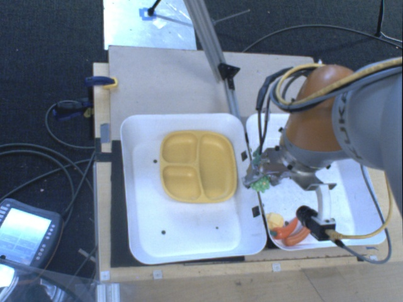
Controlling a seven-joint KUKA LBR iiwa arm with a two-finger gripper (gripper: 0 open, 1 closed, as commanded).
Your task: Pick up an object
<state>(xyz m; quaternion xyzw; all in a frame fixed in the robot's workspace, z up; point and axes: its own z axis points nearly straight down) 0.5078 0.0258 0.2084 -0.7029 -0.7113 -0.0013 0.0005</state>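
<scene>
A yellow divided plate [198,166] lies in the left bin [145,231]. My gripper [259,176] hovers over the left edge of the right bin [368,234], beside the wall between the bins. A small green object [262,183] sits right at its tip; I cannot tell whether it is between the fingers. At the front of the right bin lie a small yellow piece [275,220] and an orange-red carrot-like piece [291,230]. The arm hides most of the right bin.
The bench board [164,80] extends behind the bins. A slanted metal pole [211,39] crosses the back. A blue clamp [101,80] grips the bench's left edge. Cables and a tablet [22,228] lie on the floor at left.
</scene>
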